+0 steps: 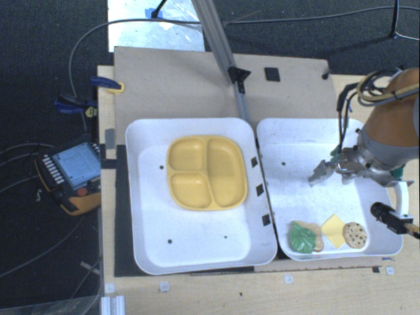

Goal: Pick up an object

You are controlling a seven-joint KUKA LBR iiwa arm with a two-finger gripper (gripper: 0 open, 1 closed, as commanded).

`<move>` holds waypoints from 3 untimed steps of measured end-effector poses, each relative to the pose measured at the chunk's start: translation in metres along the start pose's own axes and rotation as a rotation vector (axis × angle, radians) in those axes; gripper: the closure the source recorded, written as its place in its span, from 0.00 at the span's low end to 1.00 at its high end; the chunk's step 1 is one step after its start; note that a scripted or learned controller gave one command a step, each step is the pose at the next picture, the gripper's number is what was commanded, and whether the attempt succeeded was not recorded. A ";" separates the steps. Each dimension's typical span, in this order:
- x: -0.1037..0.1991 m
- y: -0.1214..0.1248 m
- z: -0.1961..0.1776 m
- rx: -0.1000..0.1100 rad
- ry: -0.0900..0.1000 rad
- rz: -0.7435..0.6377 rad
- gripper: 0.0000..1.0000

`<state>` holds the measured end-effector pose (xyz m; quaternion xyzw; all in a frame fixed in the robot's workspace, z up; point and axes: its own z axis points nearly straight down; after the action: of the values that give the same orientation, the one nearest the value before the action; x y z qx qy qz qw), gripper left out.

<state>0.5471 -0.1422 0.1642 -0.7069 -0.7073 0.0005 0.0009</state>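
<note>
I'm looking down on two white bins side by side. The left bin (147,235) holds a yellow divided plate (207,172) with three compartments, sitting toward the bin's twelve o'clock end.

The things I could pick up lie in the right bin (295,143), bunched along its six o'clock edge. From left to right there is a green leafy piece (301,239) that looks like toy lettuce, with a tan bit poking out at its three o'clock side; I can't tell what that tan bit is. Next is a flat yellow cheese slice (333,230), turned so one corner points to twelve o'clock. At the far right is a round cookie (355,235), tan with dark specks. The cheese slice touches or nearly touches its neighbours on both sides.

The gripper (321,172) comes in from three o'clock on the grey arm (387,133) and sits over bare bin floor in the middle of the right bin. Whether it is parted or closed I cannot tell; the end is small and blurred. Nothing shows between its tips.

From the gripper, the lettuce is at about seven o'clock, the cheese slice at about six, and the cookie at about five. All three are apart from it.
</note>
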 end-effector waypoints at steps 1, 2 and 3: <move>0.003 -0.001 0.062 0.000 0.000 0.000 0.00; 0.002 0.000 0.049 -0.005 -0.001 -0.001 1.00; 0.008 -0.006 0.000 -0.006 -0.001 -0.003 1.00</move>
<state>0.5412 -0.1339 0.1646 -0.7057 -0.7085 -0.0010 -0.0016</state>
